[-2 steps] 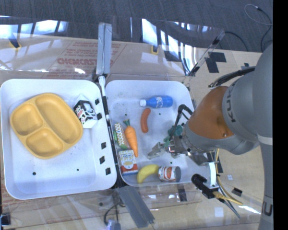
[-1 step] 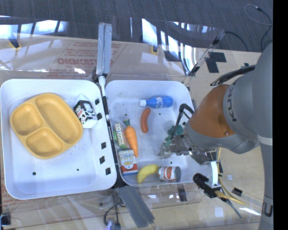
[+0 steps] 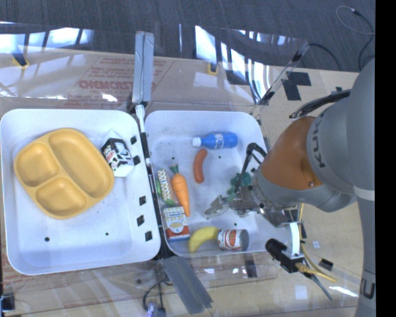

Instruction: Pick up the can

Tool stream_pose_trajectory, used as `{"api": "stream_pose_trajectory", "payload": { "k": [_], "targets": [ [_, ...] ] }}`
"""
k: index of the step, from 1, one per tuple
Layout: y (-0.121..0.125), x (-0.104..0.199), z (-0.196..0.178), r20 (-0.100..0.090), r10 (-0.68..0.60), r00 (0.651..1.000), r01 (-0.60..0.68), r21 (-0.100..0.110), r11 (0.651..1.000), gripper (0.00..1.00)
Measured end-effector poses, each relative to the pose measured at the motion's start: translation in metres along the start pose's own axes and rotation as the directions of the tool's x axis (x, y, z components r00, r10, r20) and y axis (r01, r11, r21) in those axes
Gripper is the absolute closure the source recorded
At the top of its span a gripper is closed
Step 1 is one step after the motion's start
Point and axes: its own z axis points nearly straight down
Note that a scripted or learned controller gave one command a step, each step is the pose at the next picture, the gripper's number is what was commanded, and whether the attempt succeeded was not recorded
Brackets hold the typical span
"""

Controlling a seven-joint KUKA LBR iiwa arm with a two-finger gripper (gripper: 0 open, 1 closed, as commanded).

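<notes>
**Op:** I have the gripper (image 3: 219, 205) low in the right bin (image 3: 185, 121), fingers pointing left. They look slightly parted to me, with nothing between them, so no catch.

**Spotter:** And the can?

**Op:** The can (image 3: 233, 239) lies on its side at the near edge of that bin, just near of my fingertips and a touch to the right. Close by, but apart from them as far as I can judge.

**Spotter:** So how far along are you?

**Op:** Barely started, I reckon. The approach is done; the grasp and the lift are both left. The can is still on the bin floor.

**Spotter:** Neighbours?

**Op:** A banana (image 3: 202, 238) touches or nearly touches the can on its left, then a small juice carton (image 3: 175, 222) beyond that. Further left a carrot (image 3: 179, 189) beside a green-and-white packet (image 3: 162, 184). Toward the far side, a sausage (image 3: 198, 166) and a blue bottle (image 3: 216, 140) lying flat.

**Spotter:** Arm pose?

**Op:** I'm reaching in from the right, the orange band (image 3: 287, 158) hanging over the bin's right wall, the wrist bent so the tool slants down and left. The grey arm (image 3: 350, 137) rises behind it.

**Spotter:** Left bin?

**Op:** The left bin (image 3: 72, 259) holds a yellow divided plate (image 3: 61, 172) and a small black-and-white carton (image 3: 119, 156), well away from my work.
</notes>
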Motion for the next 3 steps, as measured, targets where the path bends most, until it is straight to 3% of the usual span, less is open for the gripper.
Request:
{"api": "stream_pose_trajectory", "payload": {
  "k": [1, 2, 3],
  "targets": [
    [0.010, -0.024, -0.045, 0.001, 0.217, 0.976, -0.217, -0.006, 0.976, 0.00],
    [0.001, -0.022, 0.007, -0.001, 0.166, 0.986, -0.166, -0.005, 0.986, 0.00],
    [0.000, -0.022, 0.000, -0.001, 0.163, 0.987, -0.163, 0.001, 0.987, 1.00]
  ]
}}
